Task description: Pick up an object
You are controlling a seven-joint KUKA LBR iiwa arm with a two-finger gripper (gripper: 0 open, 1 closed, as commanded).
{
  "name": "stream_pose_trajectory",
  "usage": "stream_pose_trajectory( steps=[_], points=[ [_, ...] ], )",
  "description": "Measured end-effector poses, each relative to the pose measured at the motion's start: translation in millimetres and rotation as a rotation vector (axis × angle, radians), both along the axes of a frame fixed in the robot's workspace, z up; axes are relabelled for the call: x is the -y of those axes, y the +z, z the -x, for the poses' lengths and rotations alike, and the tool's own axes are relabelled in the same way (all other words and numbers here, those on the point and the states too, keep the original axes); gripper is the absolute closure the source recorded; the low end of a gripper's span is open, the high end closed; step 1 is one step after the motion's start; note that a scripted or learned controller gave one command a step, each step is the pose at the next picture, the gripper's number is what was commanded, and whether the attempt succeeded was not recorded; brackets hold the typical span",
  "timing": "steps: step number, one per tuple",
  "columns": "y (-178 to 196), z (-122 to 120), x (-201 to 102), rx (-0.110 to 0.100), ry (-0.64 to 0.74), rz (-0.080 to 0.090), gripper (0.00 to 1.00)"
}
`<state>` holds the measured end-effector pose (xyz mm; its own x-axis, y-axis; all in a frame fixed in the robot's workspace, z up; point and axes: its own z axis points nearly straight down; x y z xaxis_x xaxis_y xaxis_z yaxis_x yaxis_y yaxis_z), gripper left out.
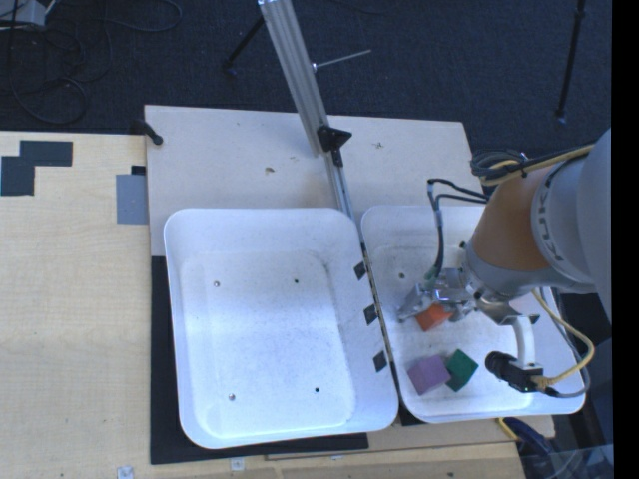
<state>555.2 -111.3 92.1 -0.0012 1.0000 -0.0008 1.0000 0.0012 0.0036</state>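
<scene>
Your two-finger gripper [435, 305] is low in the right-hand shallow white bin [399, 230], at a small orange block [432, 317]. The fingers' spread cannot be told, nor whether they enclose the block. You appear to be at the grasp step. Confirm closure before lifting. A purple cube [428, 374] and green cube [461, 368] lie nearby.

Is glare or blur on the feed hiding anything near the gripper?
Camera view: even light, no harsh glare on the white bins; soft focus overall; the gripper is smeared over the orange block; purple block and green block read clearly.
</scene>
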Motion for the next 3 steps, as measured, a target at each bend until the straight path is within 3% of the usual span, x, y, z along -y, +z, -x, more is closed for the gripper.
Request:
stream_pose_trajectory(
  steps=[1, 2, 3],
  points=[
    [10, 2, 1, -0.003, -0.002, 0.000, 1.00],
    [112, 17, -110, -0.001, 0.007, -0.005, 1.00],
    [107, 19, -106, -0.009, 0.003, -0.001, 0.00]
  ],
)
